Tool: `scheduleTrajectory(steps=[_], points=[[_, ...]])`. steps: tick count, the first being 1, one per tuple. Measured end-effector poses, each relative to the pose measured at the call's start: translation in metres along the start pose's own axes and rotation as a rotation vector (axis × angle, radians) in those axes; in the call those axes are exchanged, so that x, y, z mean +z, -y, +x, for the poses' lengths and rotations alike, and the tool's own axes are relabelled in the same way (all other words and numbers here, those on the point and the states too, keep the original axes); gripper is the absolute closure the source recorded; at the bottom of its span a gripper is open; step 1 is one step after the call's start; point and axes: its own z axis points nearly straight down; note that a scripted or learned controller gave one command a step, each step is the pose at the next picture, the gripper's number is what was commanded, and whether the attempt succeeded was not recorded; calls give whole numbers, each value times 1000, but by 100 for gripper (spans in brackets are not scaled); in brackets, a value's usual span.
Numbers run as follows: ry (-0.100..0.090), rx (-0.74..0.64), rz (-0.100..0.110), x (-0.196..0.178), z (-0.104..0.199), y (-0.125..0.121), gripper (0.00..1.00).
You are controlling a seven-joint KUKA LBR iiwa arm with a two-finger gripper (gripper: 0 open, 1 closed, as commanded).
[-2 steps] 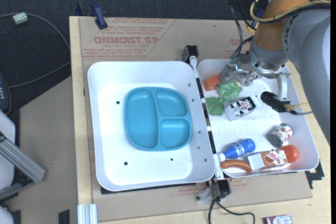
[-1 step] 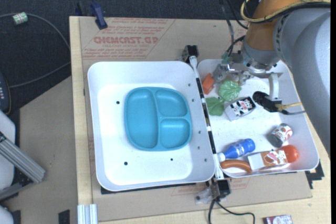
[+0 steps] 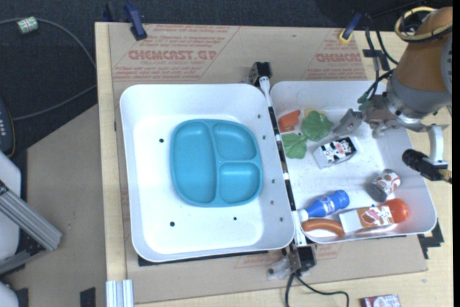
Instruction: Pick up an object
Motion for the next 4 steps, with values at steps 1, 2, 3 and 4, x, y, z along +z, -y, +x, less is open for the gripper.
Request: scheduleTrajectory(steps=[1,2,3,4], points=[[-2,-1,-5,32,-15,71,0],[-3,-2,0,34,41,77,0],[-1,-2,-6,23,41,75,100],[-3,-3,-2,-67,145,49,100]])
